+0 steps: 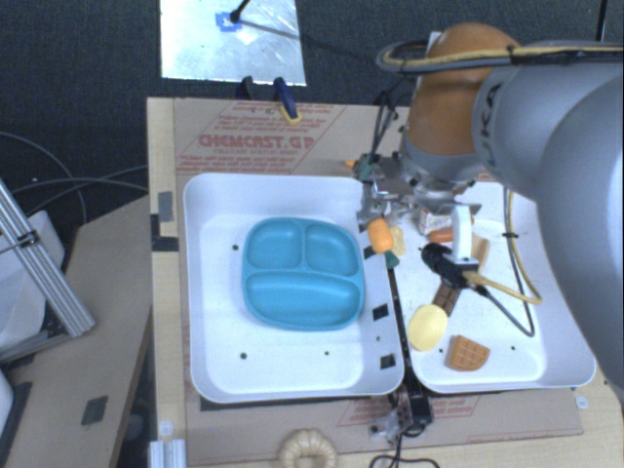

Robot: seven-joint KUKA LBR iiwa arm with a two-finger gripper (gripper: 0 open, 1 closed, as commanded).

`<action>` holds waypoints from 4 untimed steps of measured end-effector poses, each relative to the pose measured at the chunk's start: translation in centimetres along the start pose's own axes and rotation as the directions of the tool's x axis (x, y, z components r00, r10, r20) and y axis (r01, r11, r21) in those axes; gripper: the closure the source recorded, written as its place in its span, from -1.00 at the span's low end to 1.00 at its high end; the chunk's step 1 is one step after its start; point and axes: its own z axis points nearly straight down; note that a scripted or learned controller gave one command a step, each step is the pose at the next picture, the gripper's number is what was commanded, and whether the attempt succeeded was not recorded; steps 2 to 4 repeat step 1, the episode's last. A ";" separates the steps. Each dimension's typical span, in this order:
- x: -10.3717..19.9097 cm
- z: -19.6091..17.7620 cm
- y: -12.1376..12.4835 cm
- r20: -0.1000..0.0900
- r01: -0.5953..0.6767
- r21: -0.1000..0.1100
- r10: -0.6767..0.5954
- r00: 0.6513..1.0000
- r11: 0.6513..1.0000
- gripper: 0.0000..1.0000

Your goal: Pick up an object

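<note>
My gripper (378, 213) hangs over the divider between the two white bins, at the far left corner of the right bin (551, 354). Directly under its tip is a small orange object (380, 234) with a green bit (393, 259) just below it, at the wall between the bins. Whether the orange object is held or merely rests against the wall is unclear. A yellow lemon-shaped object (427, 327) and a brown waffle-like piece (467, 353) lie near the front of the right bin. A red and white item (440, 230) is partly hidden beneath the wrist.
A blue divided plate (302, 271) lies in the middle of the left bin (210, 291). The grey arm covers the back and right of the right bin. Cardboard lies under the bins, with a shiny sheet (229, 27) behind it.
</note>
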 end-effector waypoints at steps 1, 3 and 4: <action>-0.7 -1.6 0.3 -0.001 0.000 -0.002 0.000 1.000 1.000 1.00; -0.7 -1.6 0.3 -0.001 0.000 -0.002 0.000 1.000 1.000 1.00; -0.7 -1.6 0.3 -0.001 0.000 -0.002 0.000 1.000 1.000 1.00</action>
